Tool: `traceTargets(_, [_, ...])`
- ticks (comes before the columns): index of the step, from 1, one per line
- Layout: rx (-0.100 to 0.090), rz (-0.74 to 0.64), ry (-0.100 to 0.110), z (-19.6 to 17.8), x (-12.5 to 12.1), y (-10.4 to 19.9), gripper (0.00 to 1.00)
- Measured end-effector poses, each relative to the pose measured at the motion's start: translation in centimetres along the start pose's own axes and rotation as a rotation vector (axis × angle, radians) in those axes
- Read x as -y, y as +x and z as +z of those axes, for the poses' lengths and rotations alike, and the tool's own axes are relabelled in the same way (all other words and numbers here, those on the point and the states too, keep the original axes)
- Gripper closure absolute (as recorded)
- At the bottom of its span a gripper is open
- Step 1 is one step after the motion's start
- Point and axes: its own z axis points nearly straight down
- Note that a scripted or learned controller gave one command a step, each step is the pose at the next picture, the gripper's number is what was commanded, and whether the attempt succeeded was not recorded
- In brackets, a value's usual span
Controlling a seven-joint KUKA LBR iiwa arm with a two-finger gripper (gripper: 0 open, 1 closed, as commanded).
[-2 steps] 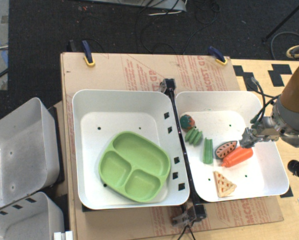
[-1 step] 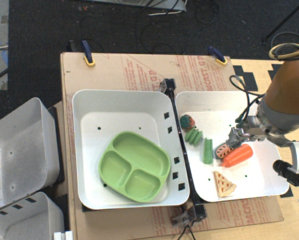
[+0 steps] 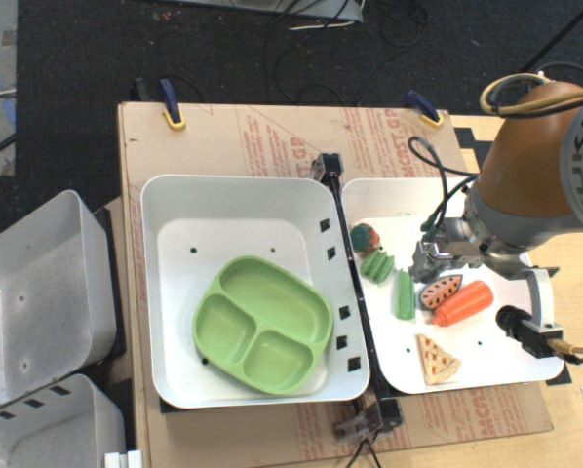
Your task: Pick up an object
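Closely around gripper (image 3: 430, 261): carrot (image 3: 463, 302), watermelon slice (image 3: 441, 290).

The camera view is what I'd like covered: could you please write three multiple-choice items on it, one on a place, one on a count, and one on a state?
1. Where does the green divided plate lie?
A. In the left bin
B. In the right bin
C. On the floor

2. How many compartments does the plate have?
A. Two
B. Three
C. Five

3. How does the orange carrot lie?
A. Inside the plate
B. Standing upright on the cardboard
C. On its side in the right bin

Answers:
1 A, it rests on the floor of the left bin.
2 B, one long section and two smaller ones show.
3 C, it lies flat beside the watermelon slice.
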Motion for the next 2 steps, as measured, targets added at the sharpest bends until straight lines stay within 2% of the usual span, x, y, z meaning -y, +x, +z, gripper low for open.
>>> traceTargets(2, [0.000,0.001,0.001,-0.2,-1.4,11.3,1.00])
